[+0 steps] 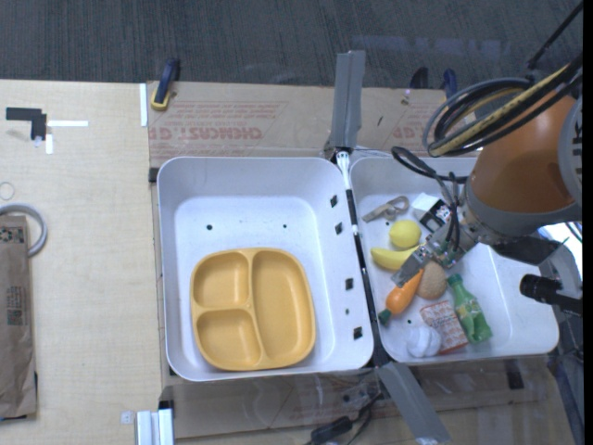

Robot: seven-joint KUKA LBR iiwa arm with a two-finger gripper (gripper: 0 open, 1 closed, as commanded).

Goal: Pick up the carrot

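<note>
Carrot (404, 297): lies in the right bin (528, 341), near its left wall, orange body slanting up to the right, green tip toward the lower left.
Gripper (434, 253): poised over the carrot's upper end, reaching in from the right; whether it is apart or together cannot be told.
Crowding it: a banana (391, 257) just above-left; a lemon (404, 235) beyond that; a brownish potato (433, 283) touching the carrot's right side; a green bottle (469, 310) further right.
Below: a red-and-white packet (445, 327); a white ball (422, 342).
Left bin (176, 248): holds a yellow divided plate (252, 308), well apart from the carrot.
Arm (519, 170): grey and orange, black cables (473, 109) looped above it.
</note>
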